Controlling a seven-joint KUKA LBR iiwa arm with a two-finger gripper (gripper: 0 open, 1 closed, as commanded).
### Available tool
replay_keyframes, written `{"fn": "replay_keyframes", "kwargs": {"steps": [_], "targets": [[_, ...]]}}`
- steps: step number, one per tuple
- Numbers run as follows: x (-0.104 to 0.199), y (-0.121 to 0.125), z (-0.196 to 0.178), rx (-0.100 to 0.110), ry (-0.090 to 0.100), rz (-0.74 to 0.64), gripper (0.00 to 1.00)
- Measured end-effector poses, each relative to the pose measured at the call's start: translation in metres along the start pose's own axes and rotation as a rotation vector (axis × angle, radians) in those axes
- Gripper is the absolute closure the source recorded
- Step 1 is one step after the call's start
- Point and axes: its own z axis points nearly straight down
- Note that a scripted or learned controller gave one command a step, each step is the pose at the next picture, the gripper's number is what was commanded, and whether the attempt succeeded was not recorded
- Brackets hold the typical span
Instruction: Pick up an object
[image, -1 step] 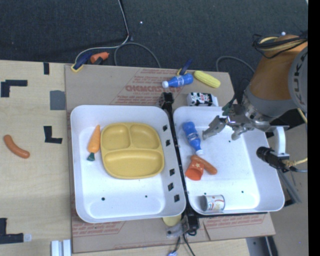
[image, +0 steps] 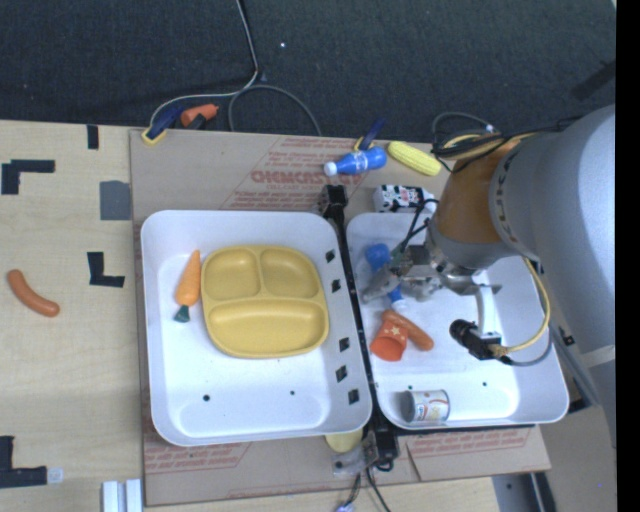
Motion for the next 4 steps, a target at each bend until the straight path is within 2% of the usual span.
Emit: {"fn": "replay_keyframes", "kwargs": {"steps": [1, 2, 4], "targets": [[0.000, 0.051, -0.005, -0.004, 0.001, 0.001, 0.00], [-0.013, 0.048, -0.005, -0.005, 0.002, 0.001, 0.00], [0.001, 0.043, -0.005, -0.005, 0.000, 0.003, 0.00]]}}
